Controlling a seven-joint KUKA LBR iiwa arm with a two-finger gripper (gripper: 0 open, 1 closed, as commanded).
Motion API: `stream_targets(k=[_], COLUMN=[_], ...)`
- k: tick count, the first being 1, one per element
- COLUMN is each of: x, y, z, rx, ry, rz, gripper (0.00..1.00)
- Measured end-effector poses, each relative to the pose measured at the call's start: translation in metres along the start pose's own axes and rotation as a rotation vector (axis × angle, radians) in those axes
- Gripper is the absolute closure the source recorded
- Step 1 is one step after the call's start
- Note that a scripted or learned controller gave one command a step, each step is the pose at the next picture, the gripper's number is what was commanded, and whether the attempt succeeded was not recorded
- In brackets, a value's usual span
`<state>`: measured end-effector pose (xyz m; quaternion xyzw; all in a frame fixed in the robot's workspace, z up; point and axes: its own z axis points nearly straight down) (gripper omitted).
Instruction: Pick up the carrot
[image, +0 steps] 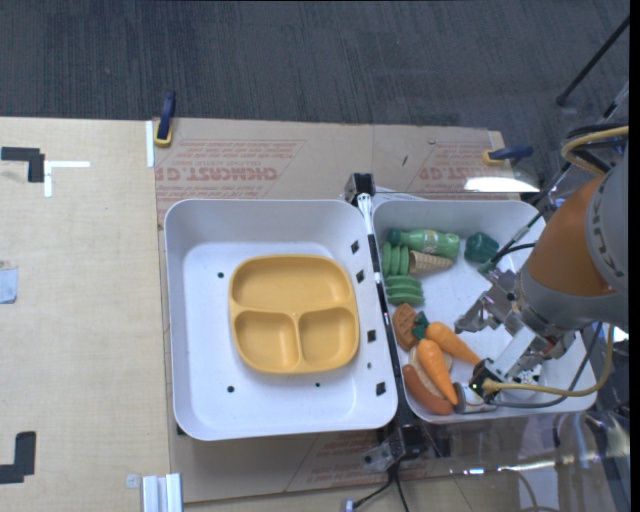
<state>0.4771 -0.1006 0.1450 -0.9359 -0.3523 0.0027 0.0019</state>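
Camera view, starting at the claw (492, 318): hangs low inside the right bin (455, 295), toward its front half, under the orange-banded arm (565, 250). Cannot tell whether apart or together; nothing seen clamped. Just left of it, the carrot (452, 343): lying flat and slantwise, green top toward the bins' shared wall, thin tip toward the claw's side. Touching or near-touching, nearer the front, a second carrot (433, 368), then a red sausage (424, 392) against the front wall. Beside the green top, a brown-orange lump (403, 322). Farther back, green pieces (404, 290), a green bottle (425, 240). Left bin (190, 330) holding a yellow divided plate (294, 312), well apart. Judged risks: crowded cluster, so likely to nudge or pinch the neighbour along with the target; tapered, slick-looking body, so apt to squirt out if closed near the tip; slantwise lie, so liable to roll away rather than get trapped under a misaligned closing.
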Motion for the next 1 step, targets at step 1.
stream_targets(k=[1], x=[0.0025], y=[0.0013], z=[0.0527], rx=[-0.009], ry=[0.006], rz=[0.34], gripper=[0.0])
